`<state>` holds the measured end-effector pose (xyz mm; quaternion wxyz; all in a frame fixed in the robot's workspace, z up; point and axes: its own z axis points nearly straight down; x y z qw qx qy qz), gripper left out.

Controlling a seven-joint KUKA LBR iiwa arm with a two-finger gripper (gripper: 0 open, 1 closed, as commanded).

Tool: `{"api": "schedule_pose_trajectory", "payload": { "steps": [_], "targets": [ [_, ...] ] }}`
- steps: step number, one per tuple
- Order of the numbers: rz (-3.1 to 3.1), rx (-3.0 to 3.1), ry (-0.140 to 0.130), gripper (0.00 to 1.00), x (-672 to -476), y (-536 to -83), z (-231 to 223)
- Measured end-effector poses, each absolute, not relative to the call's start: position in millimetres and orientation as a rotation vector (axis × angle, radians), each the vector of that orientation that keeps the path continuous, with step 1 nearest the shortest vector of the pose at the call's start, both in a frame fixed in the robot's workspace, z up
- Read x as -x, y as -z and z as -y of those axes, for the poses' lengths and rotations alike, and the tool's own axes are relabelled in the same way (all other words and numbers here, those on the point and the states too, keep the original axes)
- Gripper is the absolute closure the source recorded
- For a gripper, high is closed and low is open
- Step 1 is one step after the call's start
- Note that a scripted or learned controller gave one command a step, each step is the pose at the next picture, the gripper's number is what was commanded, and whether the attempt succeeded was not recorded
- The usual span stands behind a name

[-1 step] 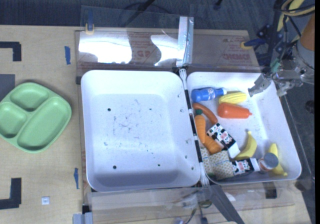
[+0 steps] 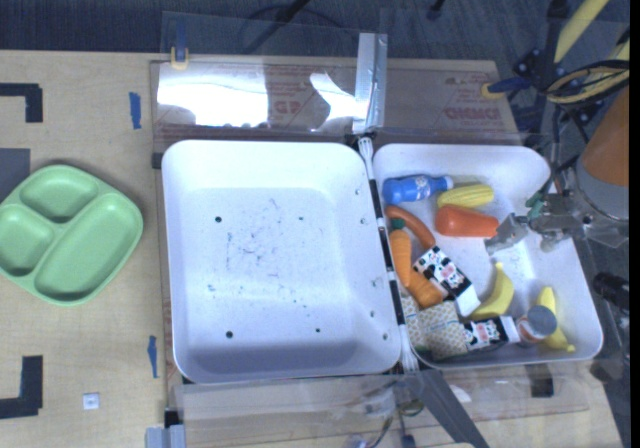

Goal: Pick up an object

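You have two white bins side by side on the wooden desk (image 2: pixel 80 96); the left bin (image 2: pixel 265 256) has a scuffed floor with a few small dark holes; the right bin (image 2: pixel 520 161) holds all the toys. The arm comes in from your right, and its tool (image 2: pixel 522 226) sits low over the right bin's right half, just right of the orange pepper-like toy (image 2: pixel 465 223); its metal parts are small and blurred against the white floor, so you cannot tell how wide it stands or whether it has hold of anything.

Look along the right bin's far side and you see a blue bottle (image 2: pixel 415 188) lying down, with a yellow corn cob (image 2: pixel 467 197) just beside it; the orange pepper-like toy lies just in front of the cob. Near the divider lies a carrot (image 2: pixel 412 271), and a black-and-white carton (image 2: pixel 441 271) rests against it; a second black-and-white carton (image 2: pixel 487 333) lies near the front wall. A banana (image 2: pixel 497 293) lies between the two cartons, touching or nearly touching them; a small grey-capped item (image 2: pixel 541 321) sits on another yellow piece in the front right corner.

Well apart from the bins, at the desk's left edge, lies a green divided plate (image 2: pixel 65 234); a clear plastic panel (image 2: pixel 260 96) stands behind the left bin.
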<state>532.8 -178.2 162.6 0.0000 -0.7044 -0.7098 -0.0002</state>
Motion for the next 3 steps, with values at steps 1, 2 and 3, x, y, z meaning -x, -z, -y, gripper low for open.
{"api": "schedule_pose_trajectory", "payload": {
  "steps": [1,2,3],
  "targets": [
    [2.335,2.108,0.005,0.0,-522.1,-86.4,197.4],
    [2.334,2.116,0.009,1.0,-522.9,-97.6,199.6],
    [2.254,2.189,0.001,1.0,-514.5,-171.9,111.6]
  ]
}}
